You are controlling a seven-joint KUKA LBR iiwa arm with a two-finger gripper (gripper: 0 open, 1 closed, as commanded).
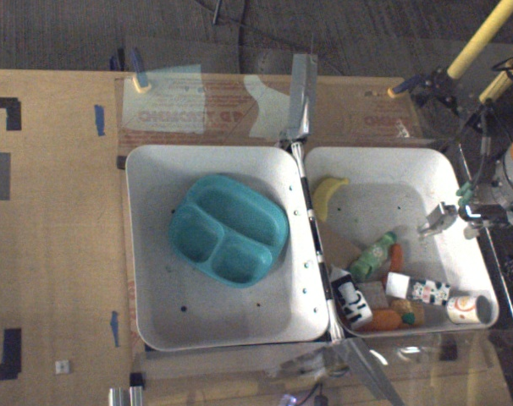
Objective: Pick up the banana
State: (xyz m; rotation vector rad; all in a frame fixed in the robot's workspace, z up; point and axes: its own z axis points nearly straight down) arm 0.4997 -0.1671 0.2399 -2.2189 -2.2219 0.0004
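Nearest the camera, along the bottom edge at 6 o'clock, clear plastic sheeting catches glare below the 2 bins. Going left to right: the left bin point(146, 227) holds a teal divided tray point(229, 228), tilted a little, near its middle. Just across the divider, the banana point(327, 194) lies in the right bin point(383, 163) at about 10 o'clock, its curved back touching or nearly touching the left wall, well apart from the clutter. At 6 o'clock in that bin sit a green bottle point(372, 256), a carrot point(395, 255), a small carton point(426, 291) and a cup point(466, 308) on its side. The gripper point(443, 218) hangs at the bin's 3 o'clock edge; blur leaves me unable to tell its state. The banana looks like a light, smooth, fairly stiff toy; I would pinch across its thick middle, fingers square to the curve, since the wall crowds 1 side.
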